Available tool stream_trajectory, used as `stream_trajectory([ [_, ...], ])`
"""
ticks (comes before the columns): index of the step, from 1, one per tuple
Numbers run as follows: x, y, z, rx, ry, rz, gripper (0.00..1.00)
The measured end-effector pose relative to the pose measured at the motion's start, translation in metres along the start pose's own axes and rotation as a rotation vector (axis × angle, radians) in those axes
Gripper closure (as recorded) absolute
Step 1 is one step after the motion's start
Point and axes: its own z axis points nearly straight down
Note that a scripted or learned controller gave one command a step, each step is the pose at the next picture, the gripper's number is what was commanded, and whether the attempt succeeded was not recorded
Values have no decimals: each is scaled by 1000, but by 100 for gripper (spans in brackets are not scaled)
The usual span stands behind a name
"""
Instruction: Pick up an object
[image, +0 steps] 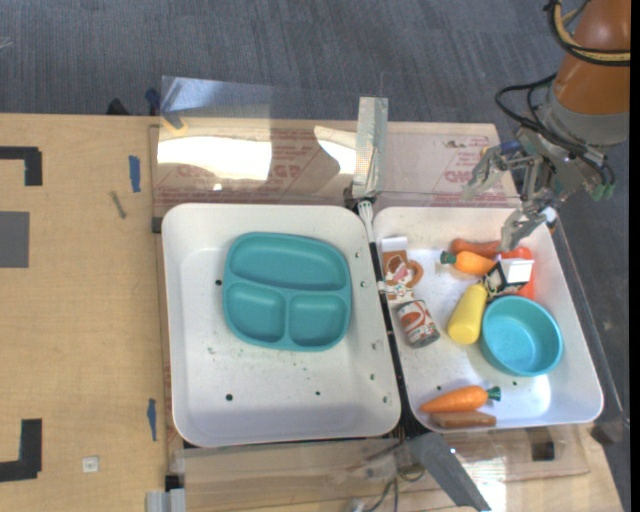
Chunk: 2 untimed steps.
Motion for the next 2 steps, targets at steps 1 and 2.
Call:
stream_trajectory([
  [1, 7, -13, 165, -5, 7, 97, 0],
  [2, 55, 9, 170, -2, 2, 128, 0],
])
